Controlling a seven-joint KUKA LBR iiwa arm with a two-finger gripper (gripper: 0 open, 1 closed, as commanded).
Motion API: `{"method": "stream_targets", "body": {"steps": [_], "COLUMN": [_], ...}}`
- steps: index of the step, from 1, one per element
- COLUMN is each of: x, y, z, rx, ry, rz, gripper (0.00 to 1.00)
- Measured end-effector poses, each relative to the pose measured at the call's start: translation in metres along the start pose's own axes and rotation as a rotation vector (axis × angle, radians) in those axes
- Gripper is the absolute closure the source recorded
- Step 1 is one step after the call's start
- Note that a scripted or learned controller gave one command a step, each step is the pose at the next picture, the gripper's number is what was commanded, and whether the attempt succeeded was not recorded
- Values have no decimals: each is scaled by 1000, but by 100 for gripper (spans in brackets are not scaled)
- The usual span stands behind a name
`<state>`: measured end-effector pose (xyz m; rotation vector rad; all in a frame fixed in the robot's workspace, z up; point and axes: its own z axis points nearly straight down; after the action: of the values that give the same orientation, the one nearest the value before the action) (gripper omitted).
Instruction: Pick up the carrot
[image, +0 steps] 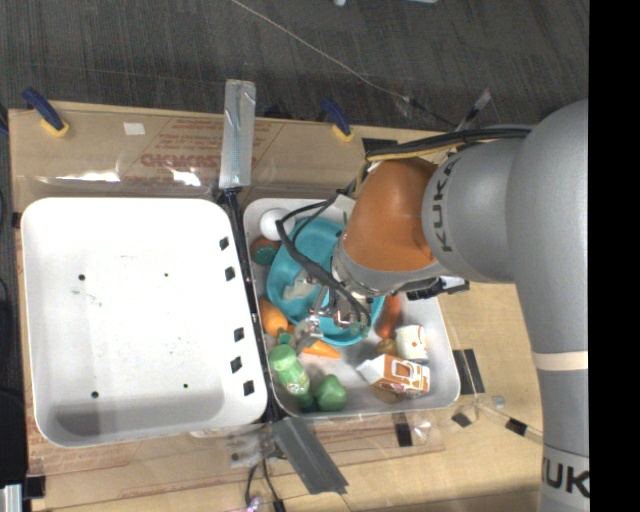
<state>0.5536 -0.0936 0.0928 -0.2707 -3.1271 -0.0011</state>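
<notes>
Two bins share the bench. In the right bin (448, 372), near its front, lie green vegetables (300, 378) and an orange-white carton (400, 376). Just behind them the carrot (320, 350) lies crosswise, tip pointing left. The gripper (335, 320) hangs directly above it, over a teal bowl (300, 262).

Grey arm (520, 200) enters from view's right, thick link crossing upper right of frame, second link running down right side. Orange band (395, 215) sits above wrist, facing camera. Wrist pitched steeply down. Gripper (335, 318) at lowest point of arm, metal parts visible below wrist. Dark cables (300, 235) loop beside wrist on view's left.
</notes>
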Motion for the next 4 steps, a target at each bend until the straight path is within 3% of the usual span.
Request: {"method": "stream_targets", "body": {"steps": [1, 2, 3, 4], "x": [-25, -2, 26, 78], "y": [3, 59, 71, 82], "z": [1, -103, -98, -108], "rx": [-2, 0, 0, 1], "ry": [6, -11, -1, -1], "rz": [-5, -134, -398, -249], "gripper": [0, 0, 0, 0]}}
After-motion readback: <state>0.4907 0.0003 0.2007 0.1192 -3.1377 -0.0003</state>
